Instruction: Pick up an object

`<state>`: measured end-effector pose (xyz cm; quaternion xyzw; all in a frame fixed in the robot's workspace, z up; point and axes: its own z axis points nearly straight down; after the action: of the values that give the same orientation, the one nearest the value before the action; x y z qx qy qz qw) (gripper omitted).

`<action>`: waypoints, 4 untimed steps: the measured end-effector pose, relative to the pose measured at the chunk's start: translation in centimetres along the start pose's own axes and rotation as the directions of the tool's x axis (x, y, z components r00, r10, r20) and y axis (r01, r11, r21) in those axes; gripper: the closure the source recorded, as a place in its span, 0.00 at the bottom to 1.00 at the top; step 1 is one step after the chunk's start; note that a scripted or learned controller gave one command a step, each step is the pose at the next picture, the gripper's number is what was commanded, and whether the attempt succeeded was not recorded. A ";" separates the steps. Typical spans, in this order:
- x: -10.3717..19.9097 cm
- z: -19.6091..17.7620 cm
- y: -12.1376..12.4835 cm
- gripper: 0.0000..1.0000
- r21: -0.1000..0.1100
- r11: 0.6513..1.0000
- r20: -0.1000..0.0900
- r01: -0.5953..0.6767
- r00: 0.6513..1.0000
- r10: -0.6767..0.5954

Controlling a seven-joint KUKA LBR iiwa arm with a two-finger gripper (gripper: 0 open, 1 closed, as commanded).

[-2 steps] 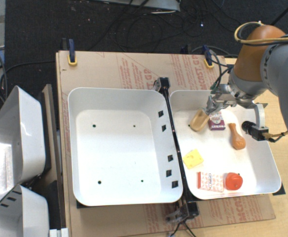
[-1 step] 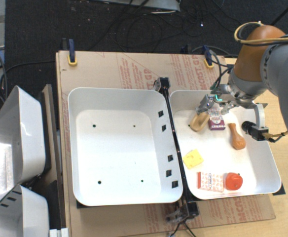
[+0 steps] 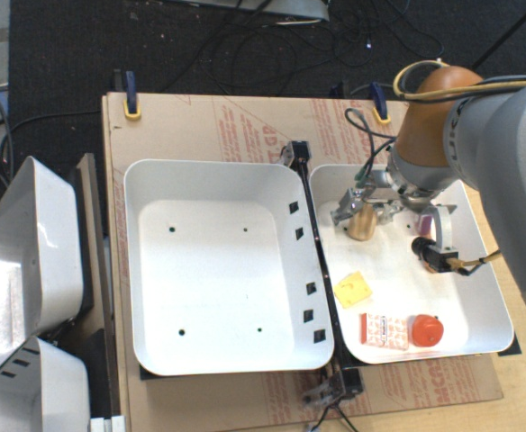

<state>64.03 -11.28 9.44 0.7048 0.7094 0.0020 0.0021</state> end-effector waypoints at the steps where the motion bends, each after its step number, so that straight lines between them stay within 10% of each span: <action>1: 0.3 0.1 0.9 0.00 0.003 1.000 0.001 -0.003 1.000 0.003; 3: 0.6 0.2 0.0 0.00 0.007 1.000 0.000 -0.007 1.000 0.007; 4: 0.6 -0.9 0.1 1.00 0.004 1.000 0.001 -0.007 1.000 0.007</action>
<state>64.11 -10.72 10.30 0.7074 0.7068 0.0002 0.0009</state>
